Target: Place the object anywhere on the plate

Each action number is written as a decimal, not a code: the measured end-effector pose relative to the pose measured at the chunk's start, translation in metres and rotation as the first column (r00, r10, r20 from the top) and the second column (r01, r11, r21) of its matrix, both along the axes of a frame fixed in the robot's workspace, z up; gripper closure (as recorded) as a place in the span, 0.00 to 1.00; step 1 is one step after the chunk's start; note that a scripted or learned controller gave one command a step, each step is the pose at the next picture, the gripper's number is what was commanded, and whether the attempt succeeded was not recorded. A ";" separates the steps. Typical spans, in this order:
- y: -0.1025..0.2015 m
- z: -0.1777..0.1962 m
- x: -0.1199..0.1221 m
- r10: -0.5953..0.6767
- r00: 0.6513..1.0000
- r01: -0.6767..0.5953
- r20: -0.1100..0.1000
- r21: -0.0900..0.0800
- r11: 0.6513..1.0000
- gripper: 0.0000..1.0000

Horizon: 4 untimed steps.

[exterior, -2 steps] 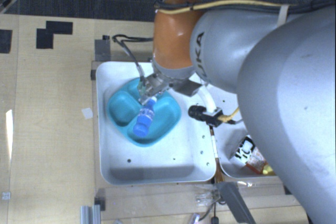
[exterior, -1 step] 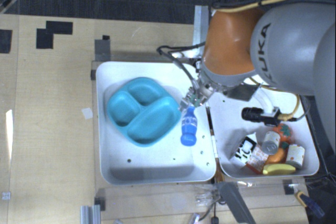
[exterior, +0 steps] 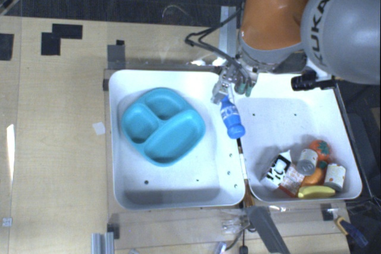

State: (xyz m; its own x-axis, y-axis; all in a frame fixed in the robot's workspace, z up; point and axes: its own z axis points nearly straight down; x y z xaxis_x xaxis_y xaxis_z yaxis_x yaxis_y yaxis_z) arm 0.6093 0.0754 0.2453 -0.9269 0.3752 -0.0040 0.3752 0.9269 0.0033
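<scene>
The arm (exterior: pixel 315 15) reaches in from the right, and its gripper (exterior: pixel 233 85) hangs over the seam where the two bins meet, fingers clenched on the top of a blue bottle (exterior: pixel 231 118) that dangles from them, tilted, its lower end over the dividing rims. To do this step well, the bottle should probably travel left at its present height until it is squarely above the blue plate (exterior: pixel 164 126) in the left bin (exterior: pixel 172 196), then come down low before release, since a bottle dropped on its side may roll out of a compartment. The right bin (exterior: pixel 351 181) holds a heap of small items (exterior: pixel 305 171) in its near corner, well apart from the path. Nothing lies between bottle and plate; only the plate's raised dividers could tip it.
</scene>
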 end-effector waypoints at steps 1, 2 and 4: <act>0.060 -0.022 0.025 0.008 1.000 -0.008 -0.002 0.000 1.000 1.00; 0.060 -0.021 0.025 0.008 1.000 -0.008 -0.001 0.000 1.000 0.00; 0.127 0.057 0.018 -0.297 0.955 0.297 -0.001 0.001 0.955 0.00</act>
